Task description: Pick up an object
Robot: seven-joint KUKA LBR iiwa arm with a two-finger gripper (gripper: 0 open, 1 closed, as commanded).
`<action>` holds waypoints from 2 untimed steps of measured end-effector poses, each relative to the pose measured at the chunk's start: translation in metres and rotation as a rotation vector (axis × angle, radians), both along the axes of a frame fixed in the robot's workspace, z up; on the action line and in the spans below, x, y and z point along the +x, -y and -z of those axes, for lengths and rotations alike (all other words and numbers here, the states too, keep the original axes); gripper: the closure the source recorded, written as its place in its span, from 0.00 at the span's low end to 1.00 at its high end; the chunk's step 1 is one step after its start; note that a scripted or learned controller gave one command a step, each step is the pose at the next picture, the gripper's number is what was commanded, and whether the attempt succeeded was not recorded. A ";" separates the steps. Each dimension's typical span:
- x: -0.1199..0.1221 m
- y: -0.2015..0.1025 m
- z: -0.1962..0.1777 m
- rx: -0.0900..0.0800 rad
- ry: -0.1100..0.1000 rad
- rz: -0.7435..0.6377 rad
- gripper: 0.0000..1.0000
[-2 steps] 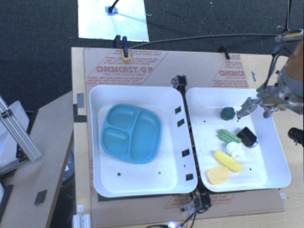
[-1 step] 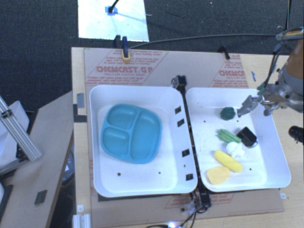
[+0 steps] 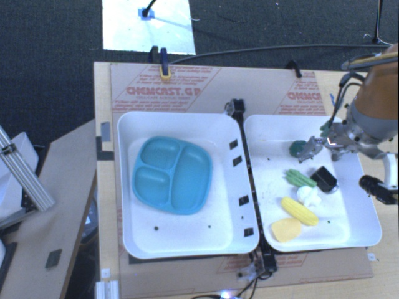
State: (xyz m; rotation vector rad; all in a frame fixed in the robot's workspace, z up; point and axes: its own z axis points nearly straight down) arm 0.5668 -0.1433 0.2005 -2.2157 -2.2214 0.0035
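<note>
Yellow corn (image 3: 300,211) lies nearest you, below and left of the gripper (image 3: 310,149); its long axis runs diagonally. Your closer target, the dark green object (image 3: 298,147), sits just left of the gripper. Can't tell the gripper's state.

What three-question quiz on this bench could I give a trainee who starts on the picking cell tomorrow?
1. True or false: the blue tray lies in the left bin.
2. Which item in the right bin lies nearest the camera-side rim? A) corn B) yellow piece C) green pod
3. Fill in: the gripper is next to a dark ____ object at the far end of the right bin.

Key: 1 true; 2 B; 3 green.
</note>
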 end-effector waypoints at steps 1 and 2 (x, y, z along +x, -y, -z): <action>0.002 -0.006 0.044 0.000 0.000 0.001 0.00; -0.008 -0.002 0.097 0.000 -0.001 0.002 0.00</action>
